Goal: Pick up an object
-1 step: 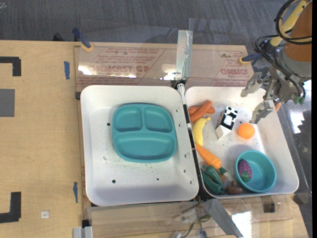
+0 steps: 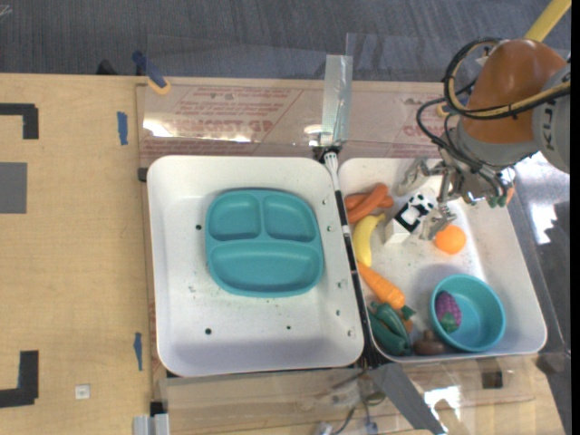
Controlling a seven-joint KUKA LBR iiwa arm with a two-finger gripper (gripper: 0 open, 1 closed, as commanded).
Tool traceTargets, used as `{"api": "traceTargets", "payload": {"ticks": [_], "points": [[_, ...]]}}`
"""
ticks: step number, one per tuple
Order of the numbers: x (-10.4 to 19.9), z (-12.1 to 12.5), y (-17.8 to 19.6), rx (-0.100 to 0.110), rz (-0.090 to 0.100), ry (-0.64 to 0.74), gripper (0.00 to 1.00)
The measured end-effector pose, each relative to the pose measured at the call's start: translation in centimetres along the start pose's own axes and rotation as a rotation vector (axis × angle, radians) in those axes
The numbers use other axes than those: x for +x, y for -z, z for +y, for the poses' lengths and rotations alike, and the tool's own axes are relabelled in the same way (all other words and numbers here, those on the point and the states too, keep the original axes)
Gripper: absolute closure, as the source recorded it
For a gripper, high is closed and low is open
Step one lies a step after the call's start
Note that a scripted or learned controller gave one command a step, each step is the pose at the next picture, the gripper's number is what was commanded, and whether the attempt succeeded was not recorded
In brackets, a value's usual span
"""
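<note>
The right bin (image 2: 507, 243) holds several small toys. A black-and-white toy (image 2: 415, 212) lies near its back, with an orange ball (image 2: 449, 239) just to its right. My gripper (image 2: 441, 205) hangs low over these two, right beside the black-and-white toy and just above the ball. Nothing shows clearly held in it. An orange carrot-like piece (image 2: 366, 200), a yellow banana (image 2: 363, 241) and another carrot (image 2: 381, 287) lie along the bin's left side.
A teal bowl (image 2: 474, 315) with a purple thing (image 2: 449, 311) inside sits at the right bin's front. Green (image 2: 390, 326) and brown (image 2: 428, 341) items lie beside it. The left bin (image 2: 172, 270) holds a teal divided plate (image 2: 265, 243). A clear divider (image 2: 336, 107) stands behind the bins.
</note>
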State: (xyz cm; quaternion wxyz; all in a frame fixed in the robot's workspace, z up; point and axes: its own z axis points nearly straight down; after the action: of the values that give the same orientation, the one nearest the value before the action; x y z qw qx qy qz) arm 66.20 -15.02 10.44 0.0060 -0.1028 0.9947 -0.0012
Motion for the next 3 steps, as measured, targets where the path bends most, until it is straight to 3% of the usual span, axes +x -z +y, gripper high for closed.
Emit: {"api": "traceTargets", "payload": {"ticks": [1, 2, 3], "points": [[3.6, -1.8, -1.2, 0.002, -0.004, -0.025, 0.0], [4.3, 5.4, -1.4, 0.001, 0.001, -0.531, 0.0], [4.8, -2.6, -1.6, 0.003, 0.003, -0.698, 0.0]]}}
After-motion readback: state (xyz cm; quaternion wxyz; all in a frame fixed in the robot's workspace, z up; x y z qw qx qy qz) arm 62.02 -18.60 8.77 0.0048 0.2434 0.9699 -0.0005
